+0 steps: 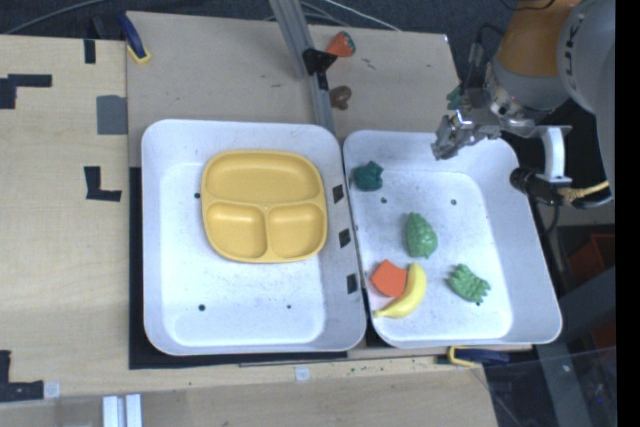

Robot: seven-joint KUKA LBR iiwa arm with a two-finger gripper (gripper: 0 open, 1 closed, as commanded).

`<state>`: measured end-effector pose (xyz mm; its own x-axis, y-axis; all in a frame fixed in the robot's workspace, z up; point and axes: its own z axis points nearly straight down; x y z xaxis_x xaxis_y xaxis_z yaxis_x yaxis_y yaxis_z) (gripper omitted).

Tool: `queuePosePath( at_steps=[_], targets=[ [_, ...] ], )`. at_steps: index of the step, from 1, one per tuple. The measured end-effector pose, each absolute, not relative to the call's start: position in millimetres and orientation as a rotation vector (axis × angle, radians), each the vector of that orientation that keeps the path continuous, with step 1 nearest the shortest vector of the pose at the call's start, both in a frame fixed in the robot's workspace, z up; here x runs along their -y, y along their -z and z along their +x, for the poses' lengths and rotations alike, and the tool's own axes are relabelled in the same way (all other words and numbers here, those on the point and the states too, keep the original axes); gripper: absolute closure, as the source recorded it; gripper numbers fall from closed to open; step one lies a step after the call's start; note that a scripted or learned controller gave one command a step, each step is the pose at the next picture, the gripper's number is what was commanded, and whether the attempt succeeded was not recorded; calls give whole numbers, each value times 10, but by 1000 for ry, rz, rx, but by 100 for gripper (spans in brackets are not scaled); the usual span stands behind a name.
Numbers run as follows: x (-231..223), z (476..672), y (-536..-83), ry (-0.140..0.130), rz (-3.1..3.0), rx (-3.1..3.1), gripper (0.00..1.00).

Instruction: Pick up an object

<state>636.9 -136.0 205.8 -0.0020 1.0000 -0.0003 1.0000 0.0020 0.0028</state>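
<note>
The arm (pixel 560 25) comes in from 2 o'clock, its grey body cut off by the frame's right side and its orange band running out at the top corner, so most of it cannot be followed. Its gripper (pixel 447 143) hangs over the far rim of the right bin (pixel 530 245), at that bin's 12 o'clock; it is small and dark against the white, and nothing shows between its tips, but whether it stands wide or narrow cannot be told. The things to pick lie in the right bin: a dark green lump (pixel 368 176) at the bin's 10 o'clock, too small to make out its shape; a leafy green piece (pixel 421 235) near the middle; a lighter green knobbly piece (pixel 467 284) at 5 o'clock; and at 7 o'clock a yellow banana (pixel 405 295) touching an orange-red piece (pixel 388 277), whose near edge the banana partly covers. All lie apart from the gripper. The left bin (pixel 170 245) holds a yellow three-part tray (pixel 265 205) at its 12 o'clock. A grey pole (pixel 285 0) slants out of the top of the frame at 12 o'clock, with a small orange thing (pixel 342 43) just beside its foot. No brand, label or writing can be read anywhere.
</note>
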Motion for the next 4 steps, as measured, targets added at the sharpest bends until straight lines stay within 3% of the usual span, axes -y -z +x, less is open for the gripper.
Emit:
queuePosePath(
  at_steps=[1,2,4],
  targets=[
    [1356,6369,-2054,1,2220,-2223,100],
    [760,6342,-2017,1,2216,-2230,100],
    [-352,6469,-1975,-1,2215,-2231,100]
  ],
)
